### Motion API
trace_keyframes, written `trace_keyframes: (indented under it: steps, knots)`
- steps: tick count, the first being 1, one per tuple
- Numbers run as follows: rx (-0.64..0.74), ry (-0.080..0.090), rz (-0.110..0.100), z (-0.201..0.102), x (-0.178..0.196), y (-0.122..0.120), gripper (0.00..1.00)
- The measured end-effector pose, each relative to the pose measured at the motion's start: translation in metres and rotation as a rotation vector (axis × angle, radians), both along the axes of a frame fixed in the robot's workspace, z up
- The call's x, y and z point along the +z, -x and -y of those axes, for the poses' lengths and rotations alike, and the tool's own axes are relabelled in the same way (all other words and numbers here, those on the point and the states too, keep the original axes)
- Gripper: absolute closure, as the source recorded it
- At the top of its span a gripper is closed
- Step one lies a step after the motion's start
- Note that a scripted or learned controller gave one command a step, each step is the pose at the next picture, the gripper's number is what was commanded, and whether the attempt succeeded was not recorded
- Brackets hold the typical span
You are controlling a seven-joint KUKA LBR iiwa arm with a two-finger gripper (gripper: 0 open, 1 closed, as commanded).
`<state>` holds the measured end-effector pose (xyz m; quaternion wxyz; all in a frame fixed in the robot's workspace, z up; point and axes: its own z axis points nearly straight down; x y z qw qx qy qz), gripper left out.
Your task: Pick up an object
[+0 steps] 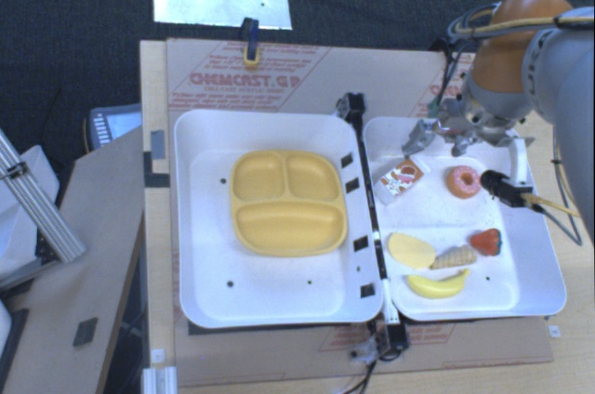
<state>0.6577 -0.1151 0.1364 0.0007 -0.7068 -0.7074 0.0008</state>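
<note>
My gripper [438, 139] hangs over the back of the right bin [539, 290], open, with nothing between its fingers. Just in front of it and to its left lies a small red and white packet [401, 178]. A pink doughnut [463, 182] lies in front of it to the right. Nearer the front of that bin are a red strawberry [486, 242], a flat yellow round piece [410, 250], a tan cone [451, 258] and a banana [437, 285].
A yellow divided plate [286, 202] lies in the left bin [200, 290]. A black divider with clips [364, 197] runs between the two bins. A black plug on a yellow cable [507, 189] hangs from the arm beside the doughnut.
</note>
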Motion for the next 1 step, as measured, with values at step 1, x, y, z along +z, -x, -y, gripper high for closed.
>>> trace_keyframes:
  steps: [1]
  knots:
    - [0.000,0.000,0.003,-0.0006,-0.0513,-0.0005,0.00]
